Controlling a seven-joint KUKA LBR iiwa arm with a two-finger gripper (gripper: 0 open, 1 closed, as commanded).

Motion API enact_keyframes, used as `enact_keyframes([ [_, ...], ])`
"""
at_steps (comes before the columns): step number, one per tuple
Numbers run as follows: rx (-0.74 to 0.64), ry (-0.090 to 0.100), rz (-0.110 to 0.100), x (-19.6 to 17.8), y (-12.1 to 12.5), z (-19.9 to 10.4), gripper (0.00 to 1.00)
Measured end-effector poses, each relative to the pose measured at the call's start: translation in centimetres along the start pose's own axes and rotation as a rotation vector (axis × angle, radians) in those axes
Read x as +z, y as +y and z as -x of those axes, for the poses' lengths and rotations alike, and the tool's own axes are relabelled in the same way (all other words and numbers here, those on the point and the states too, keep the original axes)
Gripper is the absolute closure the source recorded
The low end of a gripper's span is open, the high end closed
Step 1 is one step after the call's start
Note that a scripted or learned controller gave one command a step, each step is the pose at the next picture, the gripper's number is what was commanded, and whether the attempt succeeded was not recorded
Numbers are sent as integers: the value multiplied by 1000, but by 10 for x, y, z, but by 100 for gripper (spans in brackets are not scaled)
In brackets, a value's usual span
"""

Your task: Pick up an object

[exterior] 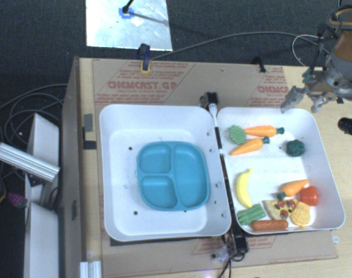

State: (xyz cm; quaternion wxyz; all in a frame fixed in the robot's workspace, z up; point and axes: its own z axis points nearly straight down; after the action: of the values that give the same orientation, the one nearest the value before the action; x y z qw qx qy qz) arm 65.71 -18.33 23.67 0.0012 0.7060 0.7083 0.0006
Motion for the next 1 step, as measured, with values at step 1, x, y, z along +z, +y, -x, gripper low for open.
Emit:
enact_keyframes([
  [1, -2, 2, -3, 102, -12, -62, 0],
])
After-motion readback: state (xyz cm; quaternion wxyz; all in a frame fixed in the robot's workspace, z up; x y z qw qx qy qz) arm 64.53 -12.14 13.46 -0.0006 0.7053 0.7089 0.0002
